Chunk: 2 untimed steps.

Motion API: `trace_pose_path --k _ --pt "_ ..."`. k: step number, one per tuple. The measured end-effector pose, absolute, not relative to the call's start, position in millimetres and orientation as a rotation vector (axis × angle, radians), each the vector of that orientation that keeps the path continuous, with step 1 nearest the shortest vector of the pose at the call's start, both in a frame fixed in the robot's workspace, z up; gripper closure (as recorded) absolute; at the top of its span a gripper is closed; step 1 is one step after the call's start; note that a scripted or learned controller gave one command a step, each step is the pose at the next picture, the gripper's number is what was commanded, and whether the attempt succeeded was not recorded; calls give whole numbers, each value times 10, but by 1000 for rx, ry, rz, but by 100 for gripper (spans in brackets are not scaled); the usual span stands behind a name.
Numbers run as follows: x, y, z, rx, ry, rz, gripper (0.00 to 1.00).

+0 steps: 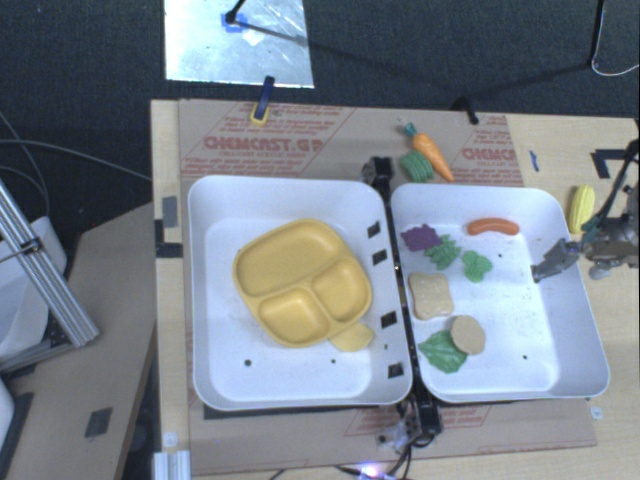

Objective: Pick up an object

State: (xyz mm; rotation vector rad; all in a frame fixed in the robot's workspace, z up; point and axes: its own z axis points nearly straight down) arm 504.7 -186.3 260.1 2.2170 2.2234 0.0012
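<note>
– One pincer, and where is it?
– At the right edge of the frame, over the right side of the right bin. Whether it is spread or pressed together I cannot tell; nothing shows in its grip
– What lies nearest?
– A sausage, up and to the left, near the bin's top wall. Left of the pincer are two green bits, close together, and purple grapes at the bin's upper left
– And lower down?
– A bread slice by the left wall. Below it a round biscuit overlaps a green leaf
– The other bin?
– The left bin holds a yellow tray, tilted, with a small yellow piece touching its lower right corner
– Anything outside the bins?
– A corn cob just above the pincer, on the bench. A carrot beyond the right bin's top left corner. A foil sheet at the upper left of the frame
</note>
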Motion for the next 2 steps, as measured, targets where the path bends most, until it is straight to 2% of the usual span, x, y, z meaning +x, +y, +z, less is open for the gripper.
trace_pose_path --k 1,2 --pt "4838 -1364 928 2227 2231 -4 0" --pt "4890 -373 1892 2202 2234 15 0"
